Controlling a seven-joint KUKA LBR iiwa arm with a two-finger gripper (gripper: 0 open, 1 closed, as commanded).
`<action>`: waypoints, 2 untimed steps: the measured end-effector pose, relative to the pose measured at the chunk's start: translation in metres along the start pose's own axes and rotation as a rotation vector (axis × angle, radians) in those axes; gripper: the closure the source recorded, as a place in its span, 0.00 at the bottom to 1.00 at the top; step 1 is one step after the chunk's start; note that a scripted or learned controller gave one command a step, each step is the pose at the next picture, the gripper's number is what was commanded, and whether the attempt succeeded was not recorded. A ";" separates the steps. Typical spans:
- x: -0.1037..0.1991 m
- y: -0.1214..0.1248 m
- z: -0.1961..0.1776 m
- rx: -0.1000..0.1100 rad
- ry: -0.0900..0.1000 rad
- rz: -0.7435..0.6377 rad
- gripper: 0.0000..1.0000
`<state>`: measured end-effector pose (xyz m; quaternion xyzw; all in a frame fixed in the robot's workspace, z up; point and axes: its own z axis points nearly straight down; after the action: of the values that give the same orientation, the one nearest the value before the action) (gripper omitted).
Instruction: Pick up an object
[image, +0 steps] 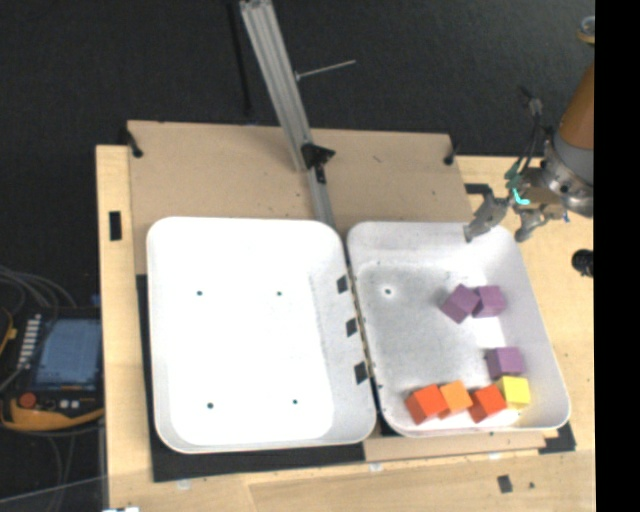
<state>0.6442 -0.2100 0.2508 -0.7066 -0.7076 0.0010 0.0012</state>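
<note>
My gripper (503, 221) hangs over the far right rim of the right bin (420, 250), its two fingers spread apart with nothing between them. Below it in the bin lie two purple blocks side by side (461, 302) (489, 300). A third purple block (506, 361) sits further toward the front, with a yellow block (515, 390) just below it. Along the front wall stand an orange-red block (428, 403), an orange block (456, 396) and a red block (488, 402).
The left bin (245, 330) is beside the right one, joined by black clips (355, 325). A slanted metal pole (285, 95) rises behind the bins. A teach pendant (50, 365) lies at the far left off the bench.
</note>
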 end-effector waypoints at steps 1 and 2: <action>0.000 0.001 -0.003 -0.003 -0.003 -0.003 0.00; 0.004 0.008 0.054 0.000 -0.001 -0.005 0.00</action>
<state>0.6523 -0.2063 0.1963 -0.7050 -0.7092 0.0015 0.0006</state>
